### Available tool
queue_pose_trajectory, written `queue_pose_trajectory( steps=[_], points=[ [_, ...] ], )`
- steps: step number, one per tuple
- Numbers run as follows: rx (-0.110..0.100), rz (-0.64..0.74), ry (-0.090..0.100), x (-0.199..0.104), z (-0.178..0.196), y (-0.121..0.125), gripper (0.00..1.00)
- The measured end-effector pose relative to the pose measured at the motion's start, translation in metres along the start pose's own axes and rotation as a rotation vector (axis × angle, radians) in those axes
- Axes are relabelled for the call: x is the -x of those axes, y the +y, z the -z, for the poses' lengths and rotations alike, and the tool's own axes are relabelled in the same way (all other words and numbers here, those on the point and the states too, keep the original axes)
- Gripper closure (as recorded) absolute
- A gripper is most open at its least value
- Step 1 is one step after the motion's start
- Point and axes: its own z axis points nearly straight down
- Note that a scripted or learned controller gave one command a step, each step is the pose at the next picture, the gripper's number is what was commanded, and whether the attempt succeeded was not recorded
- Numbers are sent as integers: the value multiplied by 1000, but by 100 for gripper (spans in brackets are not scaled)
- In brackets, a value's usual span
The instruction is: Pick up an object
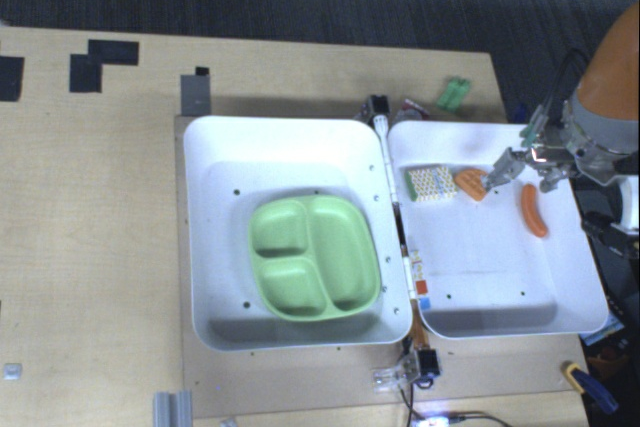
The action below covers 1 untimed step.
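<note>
- The gripper (520,167) comes in from the right over the right bin (500,300), up near its top edge. Two fingers are visible: one (503,169) pointing down-left, the other (553,179) set well apart from it toward the right. So it's spread open, with nothing between the fingers.
- Way off to the gripper's left is the left bin (215,215), and a green divided plate (313,255) with three compartments lies flat in the middle of it.
- Still left of the gripper, but in the right bin now, there's a small patterned block (431,183) covered in tiny coloured dots.
- Right next to that, just beside the tip of the left-pointing finger, is a small orange lump (470,184). It looks like it's touching the fingertip or nearly so, I honestly can't tell which.
- Just below the gripper, under the gap between the fingers, is an orange sausage-shaped toy (534,211), maybe a carrot or hot dog, lying on the bin floor.
- Up and left of the gripper, outside the bins on the bench, there's a small green thing (454,94).
</note>
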Motion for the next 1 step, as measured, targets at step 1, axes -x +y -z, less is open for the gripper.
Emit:
queue_pose_trajectory(
  steps=[1],
  points=[
    [-4, 2, 1, -1, -101, 21, 0]
  ],
)
